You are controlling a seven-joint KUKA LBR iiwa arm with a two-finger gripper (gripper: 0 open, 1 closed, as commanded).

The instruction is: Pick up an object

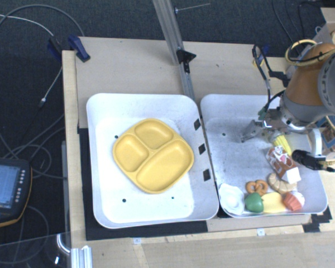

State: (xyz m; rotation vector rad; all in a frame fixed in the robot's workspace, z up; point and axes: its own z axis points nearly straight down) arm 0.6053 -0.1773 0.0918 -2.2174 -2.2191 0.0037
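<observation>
Grey gripper (258, 128), fingers spread, nothing between | right bin (234, 166) | corn cob (280, 146) just beside, toy pile beyond | risk: closing short, on bare floor.

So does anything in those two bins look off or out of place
Nothing is spilled or broken. The yellow divided plate sits skewed in the left bin, turned at an angle to its walls. In the right bin, the small toy foods are all heaped in the near right corner. The gripper hangs above that bin's bare floor.
</observation>
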